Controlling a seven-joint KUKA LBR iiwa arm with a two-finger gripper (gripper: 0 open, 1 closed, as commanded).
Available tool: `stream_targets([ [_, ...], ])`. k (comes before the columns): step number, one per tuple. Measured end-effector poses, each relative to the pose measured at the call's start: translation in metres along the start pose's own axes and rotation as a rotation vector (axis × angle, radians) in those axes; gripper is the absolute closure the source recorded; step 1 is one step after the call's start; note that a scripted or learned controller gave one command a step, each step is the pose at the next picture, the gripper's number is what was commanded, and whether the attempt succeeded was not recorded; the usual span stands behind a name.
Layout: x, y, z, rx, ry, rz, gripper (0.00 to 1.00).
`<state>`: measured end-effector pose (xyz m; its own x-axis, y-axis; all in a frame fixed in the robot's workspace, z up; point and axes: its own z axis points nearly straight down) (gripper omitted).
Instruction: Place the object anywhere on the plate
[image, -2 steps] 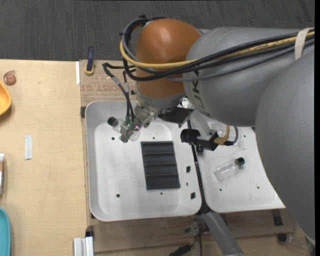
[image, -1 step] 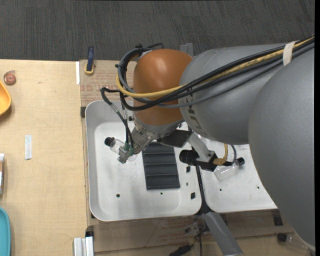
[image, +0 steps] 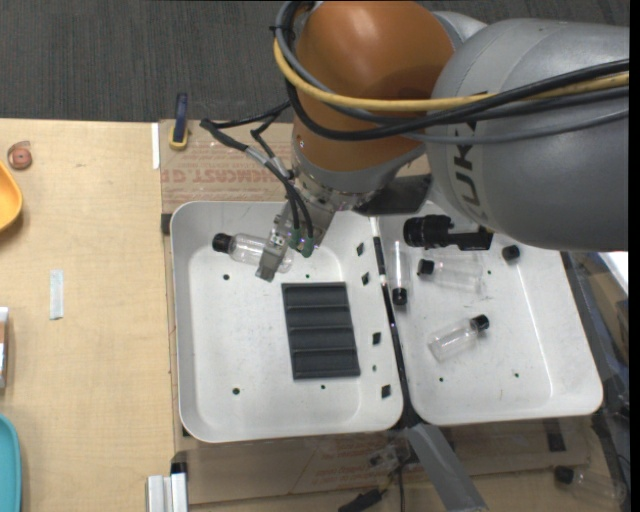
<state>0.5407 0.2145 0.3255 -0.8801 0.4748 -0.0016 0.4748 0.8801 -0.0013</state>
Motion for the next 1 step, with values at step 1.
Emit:
stream_targets([
  [1,-0.0094,0.0204,0.0621,0.0,0.002,-0.253,1.0],
])
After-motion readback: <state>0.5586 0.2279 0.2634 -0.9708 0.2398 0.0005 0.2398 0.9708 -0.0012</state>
